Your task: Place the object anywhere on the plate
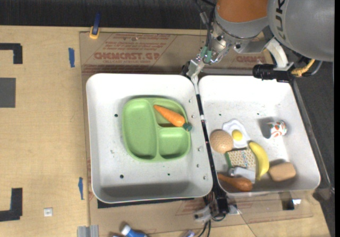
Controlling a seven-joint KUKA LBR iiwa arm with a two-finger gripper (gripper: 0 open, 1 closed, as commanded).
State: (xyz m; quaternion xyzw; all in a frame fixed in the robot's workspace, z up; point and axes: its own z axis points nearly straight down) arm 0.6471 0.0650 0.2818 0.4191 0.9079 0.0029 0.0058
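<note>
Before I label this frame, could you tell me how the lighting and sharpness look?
Camera view: even overhead light, soft shadows beside the green plate and inside the white bins; the carrot and banana are reasonably sharp; the gripper looks small and slightly blurred; no strong glare.

The plate's (pixel 142 129) large left compartment is left open from above. Its upper right compartment is taken by a carrot (pixel 170 115). Right of the plate, room is crowded by food (pixel 249 159).

Two white bins (pixel 101 124) — one green plate (pixel 139 129), one carrot (pixel 170 116), one banana (pixel 260 158).
</note>
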